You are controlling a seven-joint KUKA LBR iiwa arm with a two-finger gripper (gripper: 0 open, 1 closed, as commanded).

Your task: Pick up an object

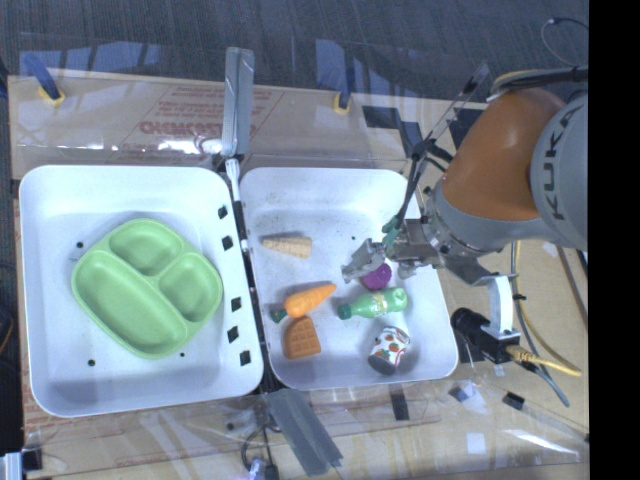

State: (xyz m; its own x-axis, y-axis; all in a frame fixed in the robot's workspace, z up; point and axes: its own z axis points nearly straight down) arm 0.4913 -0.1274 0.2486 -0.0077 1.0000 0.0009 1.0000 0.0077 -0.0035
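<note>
Over the right bin (330,183), the grey arm with its orange band (497,163) is reaching in from the right, and its jaws (368,264) are hanging low just above a purple object (377,277). Whether those jaws are spread or pressed together I cannot tell, and nothing is visibly sitting between them. Just near of the purple object, a green bottle (374,305) is lying on its side. A carrot (307,300) is lying to the left of it, with an orange block (301,339) nearer still. A corn cob (287,245) is resting toward the far left, and a small patterned can (389,349) is sitting at the near right. A green divided plate (146,286) is lying in the left bin (50,198).
</note>
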